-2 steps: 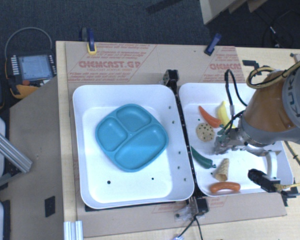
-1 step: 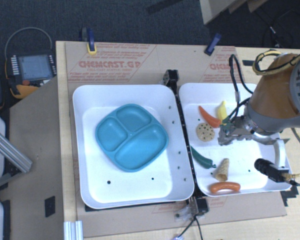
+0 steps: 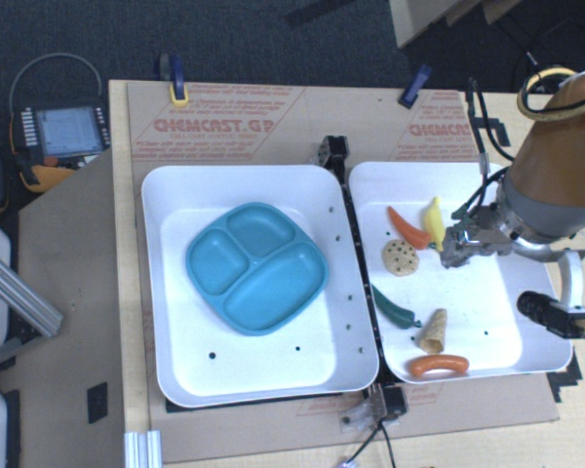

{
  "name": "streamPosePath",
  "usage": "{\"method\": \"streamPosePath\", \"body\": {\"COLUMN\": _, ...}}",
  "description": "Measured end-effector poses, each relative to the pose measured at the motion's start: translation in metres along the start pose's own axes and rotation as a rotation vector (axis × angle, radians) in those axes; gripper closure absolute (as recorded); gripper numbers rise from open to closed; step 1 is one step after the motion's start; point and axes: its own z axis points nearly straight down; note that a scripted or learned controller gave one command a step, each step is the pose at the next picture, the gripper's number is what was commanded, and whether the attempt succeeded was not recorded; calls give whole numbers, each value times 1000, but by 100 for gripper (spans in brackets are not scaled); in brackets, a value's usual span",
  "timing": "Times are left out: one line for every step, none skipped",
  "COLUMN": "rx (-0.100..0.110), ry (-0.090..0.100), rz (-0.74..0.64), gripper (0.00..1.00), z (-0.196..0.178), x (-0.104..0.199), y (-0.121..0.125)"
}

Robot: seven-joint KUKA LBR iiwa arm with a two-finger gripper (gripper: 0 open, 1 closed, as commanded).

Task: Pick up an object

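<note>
Six small toys lie in the right-hand shallow white bin (image 3: pixel 526 359) — nearest the camera an orange plastic sausage (image 3: pixel 439 366), then a tan cone (image 3: pixel 433 331), a green pepper (image 3: pixel 394 310), a speckled round cookie (image 3: pixel 401 256), and farthest a red chilli (image 3: pixel 407 226) touching a yellow banana (image 3: pixel 435 222). Beside that banana hovers the two-finger gripper (image 3: pixel 454 250); whether its jaws are wide or narrow cannot be told, and nothing shows between them. I judge a clean pick needs the jaws centred over one toy alone — the banana is closest.
</note>
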Motion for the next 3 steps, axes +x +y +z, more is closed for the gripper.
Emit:
{"method": "streamPosePath", "body": {"rx": 3, "ry": 2, "rz": -3, "gripper": 100, "z": -14, "x": 49, "y": 2}}
{"method": "streamPosePath", "body": {"rx": 3, "ry": 3, "rz": -5, "gripper": 100, "z": -23, "x": 97, "y": 1}}
{"method": "streamPosePath", "body": {"rx": 5, "ry": 3, "rz": -4, "gripper": 100, "z": -28, "x": 144, "y": 0}}
